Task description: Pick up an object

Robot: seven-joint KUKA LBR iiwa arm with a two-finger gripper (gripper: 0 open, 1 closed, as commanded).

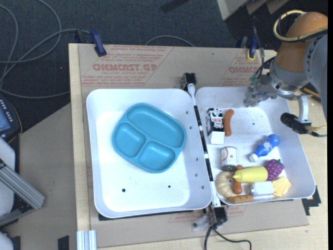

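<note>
Two shallow white bins sit side by side on the bench. At the near edge of the right bin (304, 158) the toy food crowds together: one bagel (224, 184), one small sausage (241, 198), one white block (262, 188), one slice of yellow cheese (281, 186), one yellow banana (251, 174) lying across them, and one bunch of purple grapes (275, 167) touching the banana's right end. Just beyond stands one small can (227, 155) near the bin's left wall, and to its right one blue and white bottle (266, 146) lies on its side, apart from the heap. Farther still, by the left wall, one small white card (217, 138) lies just in front of one black and white cow figure (215, 120), with one orange sausage (228, 122) upright beside it. The left bin (99, 139) holds a single blue divided plate (149, 137) with three compartments, with bare white floor in front of it.

The gripper (256, 94) hangs at the far edge of the right bin, well apart from every object; whether its fingers are open or closed I cannot tell. Bare floor lies between it and the bottle, and along the bin's right side
</note>
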